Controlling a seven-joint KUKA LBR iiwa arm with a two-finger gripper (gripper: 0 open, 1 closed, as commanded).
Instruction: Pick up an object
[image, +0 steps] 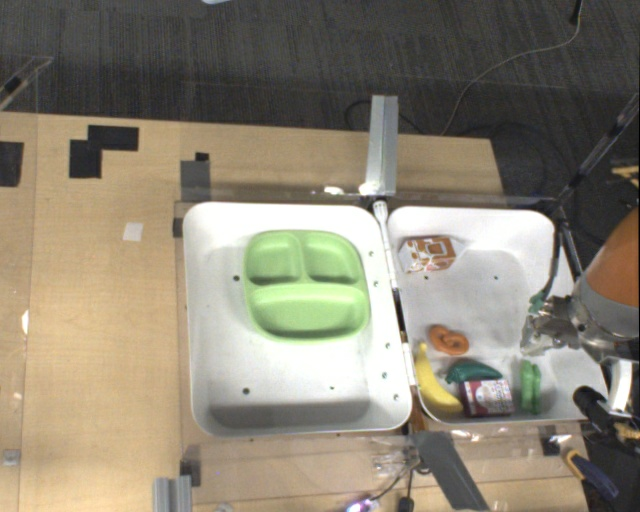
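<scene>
Two bins side by side, and your arm (612, 275) leans in from the right over the right bin (500, 240), gripper (545, 335) hanging low by that bin's right wall. Can't tell from this angle whether the claw is wide or closed. Down at the near edge you've got a banana (433, 380), an orange piece (449, 340), a dark red can (487, 397) and a small green item (529, 386). A brown-and-white packet (428, 254) lies up top, and a green divided tray (304, 283) fills the left bin (215, 330)
</scene>
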